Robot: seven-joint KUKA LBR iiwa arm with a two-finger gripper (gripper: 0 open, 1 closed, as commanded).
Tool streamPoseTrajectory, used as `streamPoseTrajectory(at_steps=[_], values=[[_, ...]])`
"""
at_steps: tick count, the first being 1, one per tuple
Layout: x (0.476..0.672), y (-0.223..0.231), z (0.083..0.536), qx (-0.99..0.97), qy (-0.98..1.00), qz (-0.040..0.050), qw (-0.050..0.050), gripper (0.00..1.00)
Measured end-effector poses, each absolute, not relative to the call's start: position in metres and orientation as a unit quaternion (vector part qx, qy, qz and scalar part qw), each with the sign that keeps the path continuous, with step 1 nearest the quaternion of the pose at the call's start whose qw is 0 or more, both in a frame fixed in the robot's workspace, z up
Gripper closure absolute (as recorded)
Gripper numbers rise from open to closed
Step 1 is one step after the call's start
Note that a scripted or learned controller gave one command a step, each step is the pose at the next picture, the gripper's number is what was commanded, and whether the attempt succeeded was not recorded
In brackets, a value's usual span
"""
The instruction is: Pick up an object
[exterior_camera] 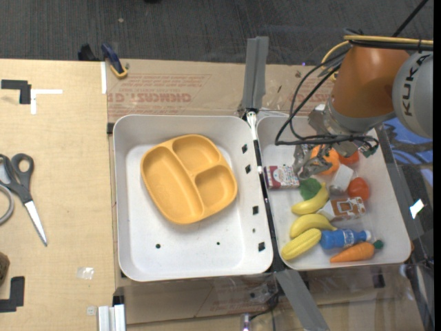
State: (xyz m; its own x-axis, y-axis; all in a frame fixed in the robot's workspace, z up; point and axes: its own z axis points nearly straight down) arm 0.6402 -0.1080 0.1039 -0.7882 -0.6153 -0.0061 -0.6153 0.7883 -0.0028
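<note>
My gripper (308,161) hangs low over the back of the right bin (398,205), under the orange wrist band. Right beside it lies an orange fruit (330,161), partly hidden by the gripper body. A small red carton (280,177) lies just left of it and a green piece (311,187) just below. Further forward lie two bananas (311,201), a yellow corn-like piece (301,244), a blue bottle (344,238), a carrot (353,252), a brown box (346,207) and a red tomato (358,187). Nothing is visibly held.
The left bin (131,254) holds a yellow divided plate (189,178). Scissors (26,195) lie on the bench at far left. Black cables (303,95) loop from the arm over the right bin's back edge. A grey divider (256,74) stands between the bins.
</note>
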Motion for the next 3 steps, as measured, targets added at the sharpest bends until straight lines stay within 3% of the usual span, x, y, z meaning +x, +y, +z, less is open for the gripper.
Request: streamPoseTrajectory(at_steps=[1, 2, 3], values=[[0.640, -0.108, 0.104, -0.325, 0.946, -0.0004, 0.003, 0.00], [0.620, -0.107, 0.095, -0.284, 0.959, -0.0005, 0.004, 0.00], [0.622, -0.106, 0.105, -0.284, 0.959, -0.0008, 0.007, 1.00]])
